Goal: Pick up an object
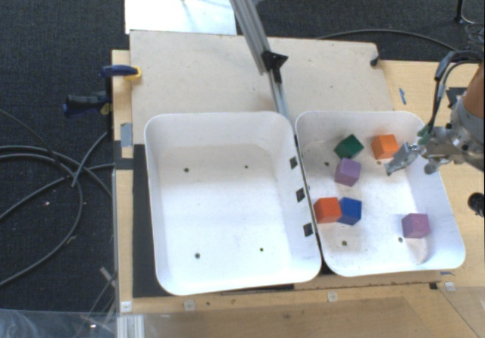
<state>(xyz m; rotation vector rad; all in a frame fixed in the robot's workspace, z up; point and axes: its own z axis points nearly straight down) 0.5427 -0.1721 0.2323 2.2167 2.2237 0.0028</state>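
The nearest candidate is the orange cube [384, 146], lying in the right bin [447, 208] just beside the end effector [413, 156], toward the bin's far rim. A green cube [348, 146] sits a little farther off on the same side, and a purple cube [347, 172] lies just beyond the fingertip, toward the bin's middle. An orange-red cube [327, 210] and a blue cube [349, 210], touching each other, rest farther away near the divider; another purple cube [415, 225] sits apart toward the near rim.

To do this step well, I judge the end effector should centre over one isolated cube, the orange one or the lone purple one, square its fingers to the flat faces, and descend fully before closing, steering clear of the touching pair.

The end effector appears to hover low over the bin with nothing between its fingers; whether they are spread or pressed together I cannot tell.
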